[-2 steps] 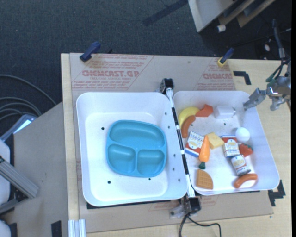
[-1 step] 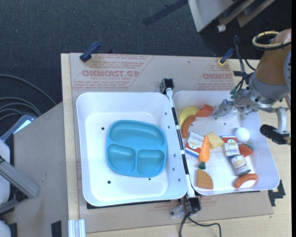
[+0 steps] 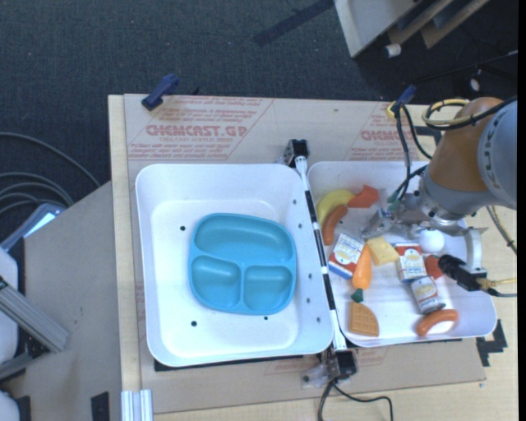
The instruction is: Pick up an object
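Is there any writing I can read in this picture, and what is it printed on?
"CHEMCAST GP": red print on the brown paper-covered board under the bins, left part, with smaller lines below it too blurred to read.
A second red print at the board's right part, partly hidden, cannot be read in full.
Labels on the small carton and the two little bottles in the right bin: too small to read.

A pale wooden table (image 3: 246, 136) stands on dark grey carpet (image 3: 123, 49). Its top carries a protective sheet printed with red lettering. A blue clamp (image 3: 159, 91) grips the table's far edge near the left corner. On the floor to the left, black cables (image 3: 49, 177) curve beside a lighter board. At the upper right, light-coloured furniture (image 3: 411, 25) juts in. Lighting is even and soft.
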